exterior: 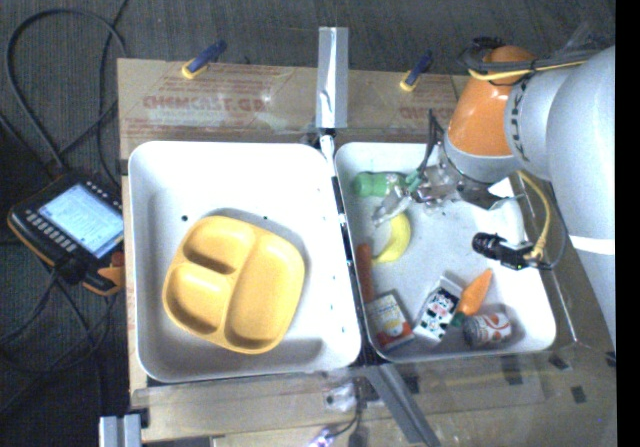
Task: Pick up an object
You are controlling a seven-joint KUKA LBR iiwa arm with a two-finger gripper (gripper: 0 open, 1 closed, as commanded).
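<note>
My gripper point(408, 193) is low in the back left part of the right bin point(530, 335), under the arm's orange band point(482, 130). It sits just right of a green object point(372, 183) and right above a yellow banana point(394, 240). I see nothing clearly held between its tips. Along the bin's front lie a small red carton point(387, 316), a black-and-white carton point(436, 311), an orange carrot point(476, 291) and a can point(487, 327). A thin red-brown stick point(364, 270) lies by the bin's left wall.
The left bin point(150, 185) holds a yellow divided plate point(236, 281). A black cable connector point(497, 248) hangs over the right bin's right side. The grey arm body point(580, 145) covers the bin's back right corner. A metal post point(331, 75) stands behind the bins.
</note>
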